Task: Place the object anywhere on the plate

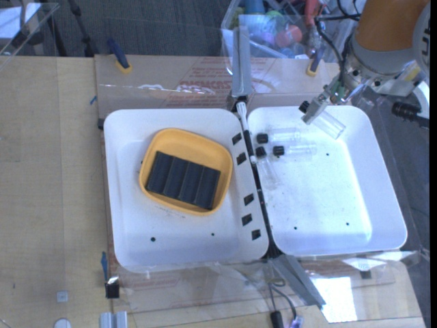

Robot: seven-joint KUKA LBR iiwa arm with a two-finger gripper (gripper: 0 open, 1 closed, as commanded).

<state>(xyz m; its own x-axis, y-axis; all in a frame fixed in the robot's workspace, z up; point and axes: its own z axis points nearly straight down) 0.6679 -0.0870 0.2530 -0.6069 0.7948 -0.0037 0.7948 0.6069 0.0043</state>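
We see the ribbed black block (pixel 184 180) already lying flat in the rounded yellow plate (pixel 153 149), left bin (pixel 123 238). Far right, our gripper (pixel 315 108) hovers over the right bin (pixel 382 231); we cannot tell its state. Sweeping back low could knock the light plate.

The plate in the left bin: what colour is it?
Yellow plate, seen in the camera view.

Grey arm (pixel 382 26) upper right, wrist angled down-left
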